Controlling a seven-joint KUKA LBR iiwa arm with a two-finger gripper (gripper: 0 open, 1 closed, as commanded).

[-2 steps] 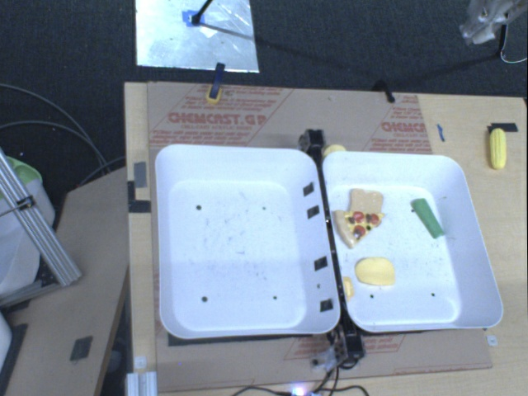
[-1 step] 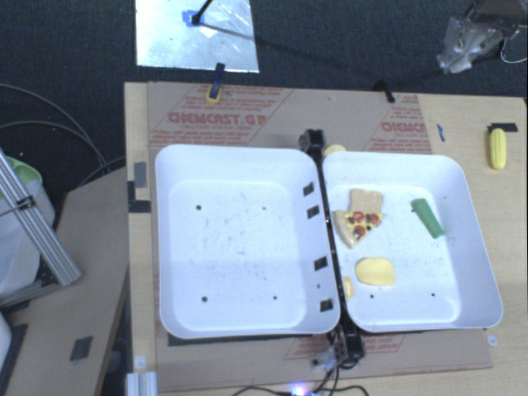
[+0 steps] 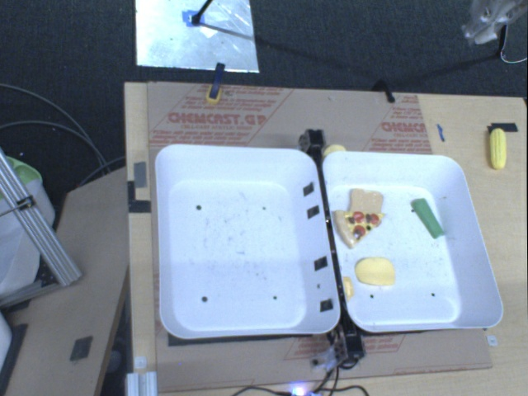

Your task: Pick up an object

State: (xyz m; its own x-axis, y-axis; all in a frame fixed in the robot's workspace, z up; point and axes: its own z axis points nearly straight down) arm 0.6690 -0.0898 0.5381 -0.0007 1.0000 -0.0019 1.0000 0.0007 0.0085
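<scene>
Nearest edge: left bin [image 3: 239,246], white, floor scuffed and dotted with small dark holes. Right bin [image 3: 412,318] touching it along the shared centre seam.

Candidates in right bin, front to back:
- small yellow piece [image 3: 347,287], tucked against the centre seam; too small to identify.
- yellow oval toy [image 3: 374,271], flat on the floor, just beside that piece, apart from the walls.
- toy pizza slice [image 3: 361,217], behind the oval, close to the seam, red and green toppings up.
- green block [image 3: 427,218], lying at a slant, to the right of the slice and apart from it.

Behind the bins: rounded yellow item [image 3: 334,150] at the far end of the seam, outside the rims, partly hidden. Toy corn cob [image 3: 497,148] on the bench past the right bin's far corner. Printed cardboard sheet [image 3: 247,115] under both bins. Farther back, metal plate [image 3: 195,23] on the dark floor.

Farthest, upper right: gripper [image 3: 492,11], pale and blurred, well apart from both bins and above the floor beyond the bench. State of the pincer: cannot tell, too blurred. Nothing seen held.

Progress, as judged: pick not begun. All toys resting on surfaces, none lifted. Left to do: travel over the right bin, descent onto one item, closure, lift. Oval or block probably the easiest, standing free of the walls.
</scene>
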